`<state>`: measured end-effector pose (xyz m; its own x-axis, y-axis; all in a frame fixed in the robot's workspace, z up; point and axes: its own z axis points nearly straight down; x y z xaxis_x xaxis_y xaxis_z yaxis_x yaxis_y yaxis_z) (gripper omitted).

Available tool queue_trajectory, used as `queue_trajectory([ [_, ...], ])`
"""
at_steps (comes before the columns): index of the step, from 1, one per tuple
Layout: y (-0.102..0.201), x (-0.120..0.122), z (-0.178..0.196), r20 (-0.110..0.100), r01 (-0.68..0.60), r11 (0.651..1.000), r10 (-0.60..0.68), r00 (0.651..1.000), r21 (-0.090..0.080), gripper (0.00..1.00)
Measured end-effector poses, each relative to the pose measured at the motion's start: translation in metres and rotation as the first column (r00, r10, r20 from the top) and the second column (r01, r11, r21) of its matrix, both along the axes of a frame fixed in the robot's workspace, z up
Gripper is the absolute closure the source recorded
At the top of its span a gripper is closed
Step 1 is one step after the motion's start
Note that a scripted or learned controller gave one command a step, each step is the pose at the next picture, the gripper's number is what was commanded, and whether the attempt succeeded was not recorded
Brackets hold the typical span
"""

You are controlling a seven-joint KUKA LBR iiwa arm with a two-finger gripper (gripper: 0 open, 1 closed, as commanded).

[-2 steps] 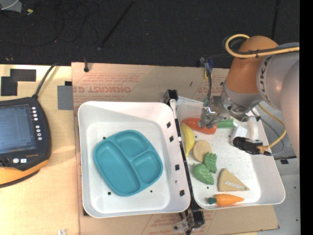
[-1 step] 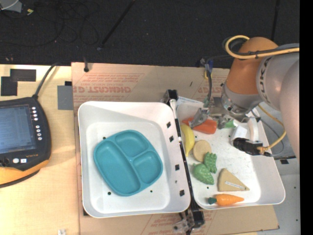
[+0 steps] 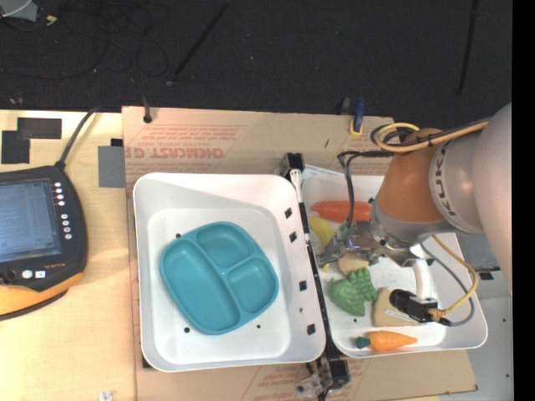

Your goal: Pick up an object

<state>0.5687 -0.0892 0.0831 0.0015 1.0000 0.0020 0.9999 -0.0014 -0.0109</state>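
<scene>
A dark floor strewn with cables lies behind a cardboard-covered bench (image 3: 209,140) bearing two shallow white plastic bins side by side. The left bin (image 3: 167,199) holds one teal three-compartment plastic plate (image 3: 219,276), lying flat at its centre. The right bin (image 3: 468,332) holds the candidate objects: a green leafy toy vegetable (image 3: 353,291) near centre, an orange toy carrot (image 3: 389,340) at 6 o'clock, a yellow item (image 3: 322,228) at 10 o'clock. The grey-and-orange arm's gripper (image 3: 355,245) is lowered into this bin, presumably for a grasp; whether the jaws are apart or together cannot be told.
</scene>
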Motion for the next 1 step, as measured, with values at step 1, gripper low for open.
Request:
queue_trajectory([
  [1, -0.002, 0.0031, 0.0139, 0.005, 0.005, 1.0, -0.005, 1.0, -0.001, 1.0],
])
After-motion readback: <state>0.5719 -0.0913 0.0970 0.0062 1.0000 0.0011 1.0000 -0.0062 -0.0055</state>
